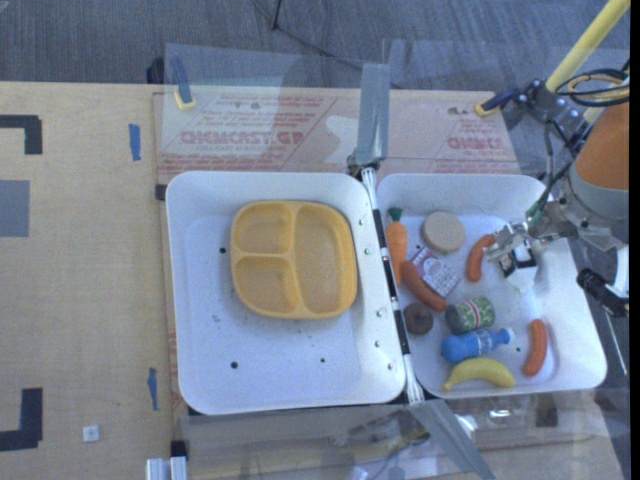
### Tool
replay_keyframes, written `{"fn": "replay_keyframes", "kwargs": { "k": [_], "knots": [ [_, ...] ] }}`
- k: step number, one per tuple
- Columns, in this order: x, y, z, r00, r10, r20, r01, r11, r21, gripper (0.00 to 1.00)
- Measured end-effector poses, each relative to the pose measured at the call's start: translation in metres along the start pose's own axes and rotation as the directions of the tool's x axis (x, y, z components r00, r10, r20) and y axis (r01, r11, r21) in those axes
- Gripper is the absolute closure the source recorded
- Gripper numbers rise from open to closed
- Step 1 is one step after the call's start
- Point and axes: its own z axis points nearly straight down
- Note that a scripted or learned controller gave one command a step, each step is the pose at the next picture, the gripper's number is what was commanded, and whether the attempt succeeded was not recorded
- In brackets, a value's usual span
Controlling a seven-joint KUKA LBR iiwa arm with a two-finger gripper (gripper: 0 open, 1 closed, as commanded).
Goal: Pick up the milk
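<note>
One small boxy milk carton (436, 267) beside glossy carrot (397, 246).

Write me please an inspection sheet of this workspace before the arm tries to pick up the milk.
Surface: wooden bench bearing a left bin and a right bin.
Job's things: milk carton lying in the right bin, beside the carrot.
Clutter: yellow divided plate in the left bin; banana, blue bottle, two sausages, round cracker in the right.
Grippers: gripper over the right bin's upper right, apart from the milk carton.
Cables: black cables on the floor above the bench.
Surroundings: grey carpet.
</note>
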Motion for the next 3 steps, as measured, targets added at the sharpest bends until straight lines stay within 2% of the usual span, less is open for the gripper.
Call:
{"fn": "replay_keyframes", "kwargs": {
  "k": [1, 2, 3],
  "knots": [
    [-0.003, 0.000, -0.011, 1.000, 0.005, 0.003, -0.005, 1.000, -0.005, 1.00],
    [0.055, -0.004, -0.099, 1.000, -0.011, 0.004, 0.011, 1.000, -0.002, 1.00],
    [0.055, -0.003, -0.109, 1.000, -0.011, 0.006, 0.011, 1.000, -0.005, 1.00]
  ]
}}
